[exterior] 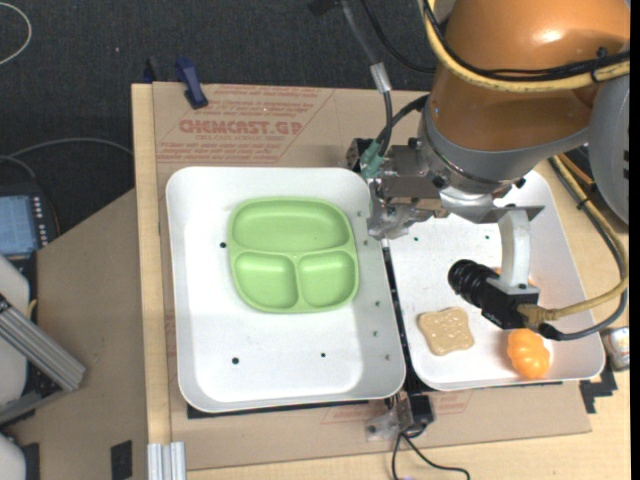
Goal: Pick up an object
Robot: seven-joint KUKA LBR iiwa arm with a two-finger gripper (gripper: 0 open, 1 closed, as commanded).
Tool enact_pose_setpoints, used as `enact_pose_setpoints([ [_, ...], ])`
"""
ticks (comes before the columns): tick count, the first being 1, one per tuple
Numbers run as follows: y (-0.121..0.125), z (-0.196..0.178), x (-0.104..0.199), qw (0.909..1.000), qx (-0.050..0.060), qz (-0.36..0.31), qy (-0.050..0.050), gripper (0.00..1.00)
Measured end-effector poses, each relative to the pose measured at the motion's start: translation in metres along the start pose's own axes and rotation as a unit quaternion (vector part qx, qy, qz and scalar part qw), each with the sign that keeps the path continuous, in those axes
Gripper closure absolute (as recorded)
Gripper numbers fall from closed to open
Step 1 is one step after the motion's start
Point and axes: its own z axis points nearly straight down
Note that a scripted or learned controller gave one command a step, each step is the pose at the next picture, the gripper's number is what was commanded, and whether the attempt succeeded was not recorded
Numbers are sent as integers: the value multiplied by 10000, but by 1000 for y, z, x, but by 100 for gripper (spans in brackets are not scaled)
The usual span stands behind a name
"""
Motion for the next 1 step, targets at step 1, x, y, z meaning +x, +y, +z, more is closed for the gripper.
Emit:
enact_pose_setpoints([
  [1,-1,-32,83,10000,-7,-47,19,100],
])
